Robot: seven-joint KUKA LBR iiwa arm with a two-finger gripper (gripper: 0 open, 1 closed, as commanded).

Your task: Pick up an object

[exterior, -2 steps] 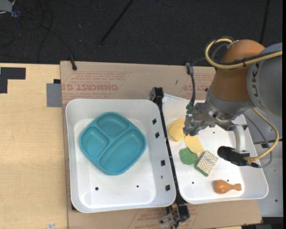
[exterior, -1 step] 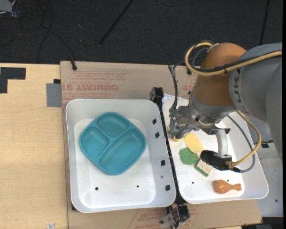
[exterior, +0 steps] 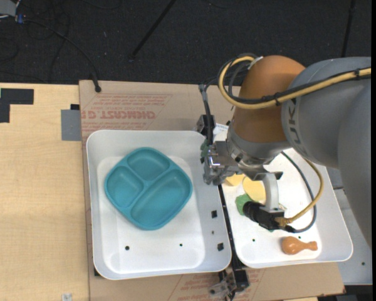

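Gripper (exterior: 211, 171) sits low over the arm-side bin (exterior: 266, 251), hard against that bin's inner wall, the one facing the plate bin (exterior: 150, 253). Open or closed: cannot tell from here, since the wrist covers it, and nothing is visibly held. The nearest candidate is the yellow piece (exterior: 250, 187), on the bin's floor toward its middle, just beside the gripper on the side away from the inner wall. It is partly under the arm, so its long axis is unreadable. The green piece (exterior: 240, 203) is close against it, a little nearer the bin's front wall. The orange drumstick-shaped toy (exterior: 297, 246) lies apart by the front wall, long axis along that wall, thin end toward the outer corner — bare floor round it, the easier target by my reckoning. The teal divided plate (exterior: 149, 188) lies beyond the inner wall. Judgement: a short sidestep toward the bin's middle is needed — the wall cramps one side, and yellow and green crowd each other.
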